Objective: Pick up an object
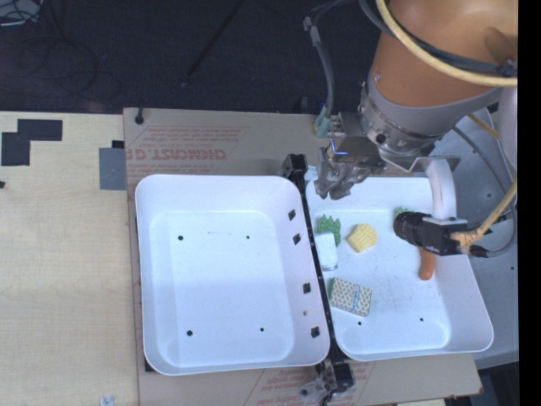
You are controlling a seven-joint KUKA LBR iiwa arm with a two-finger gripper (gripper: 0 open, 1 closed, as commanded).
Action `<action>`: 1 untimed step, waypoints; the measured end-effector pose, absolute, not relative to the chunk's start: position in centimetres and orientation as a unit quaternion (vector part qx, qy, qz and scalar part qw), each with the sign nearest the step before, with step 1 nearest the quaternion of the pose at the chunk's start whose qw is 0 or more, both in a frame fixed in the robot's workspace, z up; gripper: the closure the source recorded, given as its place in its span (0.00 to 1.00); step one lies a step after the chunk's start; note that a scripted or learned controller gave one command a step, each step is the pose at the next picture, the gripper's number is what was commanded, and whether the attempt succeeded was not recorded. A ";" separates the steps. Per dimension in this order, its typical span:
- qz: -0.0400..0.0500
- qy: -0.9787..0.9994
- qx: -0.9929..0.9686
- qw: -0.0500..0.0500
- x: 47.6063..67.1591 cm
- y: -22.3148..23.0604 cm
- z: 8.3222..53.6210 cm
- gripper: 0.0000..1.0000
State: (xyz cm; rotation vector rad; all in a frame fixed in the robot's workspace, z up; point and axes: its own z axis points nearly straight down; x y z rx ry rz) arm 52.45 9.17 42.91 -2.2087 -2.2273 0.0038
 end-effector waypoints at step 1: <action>-0.002 -0.709 -0.705 -0.001 55.1 14.3 48.9 1.00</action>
